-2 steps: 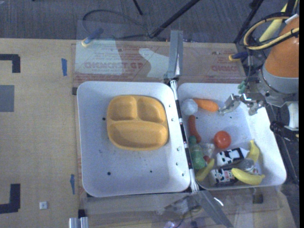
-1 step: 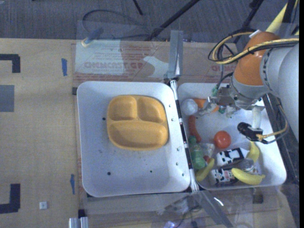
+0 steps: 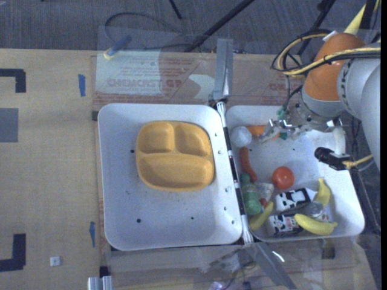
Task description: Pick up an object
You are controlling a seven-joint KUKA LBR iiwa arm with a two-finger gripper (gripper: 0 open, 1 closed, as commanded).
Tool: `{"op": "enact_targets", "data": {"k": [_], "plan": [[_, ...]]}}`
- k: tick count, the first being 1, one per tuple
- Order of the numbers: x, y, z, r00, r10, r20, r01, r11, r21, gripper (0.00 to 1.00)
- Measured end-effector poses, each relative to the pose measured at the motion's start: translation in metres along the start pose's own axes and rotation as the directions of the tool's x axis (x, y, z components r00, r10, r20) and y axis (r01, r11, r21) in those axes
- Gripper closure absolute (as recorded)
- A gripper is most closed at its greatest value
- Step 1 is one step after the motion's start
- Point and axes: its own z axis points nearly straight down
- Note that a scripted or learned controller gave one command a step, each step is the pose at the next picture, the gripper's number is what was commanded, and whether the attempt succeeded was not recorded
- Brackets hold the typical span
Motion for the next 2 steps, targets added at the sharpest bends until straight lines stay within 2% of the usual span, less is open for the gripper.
{"op": "enact_targets", "data": {"k": [1, 2], "plan": [[-0.001, -0.003, -0.008, 1.0, -0.002, 0.001, 0.002, 1.0, 0.011, 1.0], [-0.007, -0.009, -0.174, 0.996, -0.084, -0.001, 0.084, 0.996, 0.001, 1.0]]}}
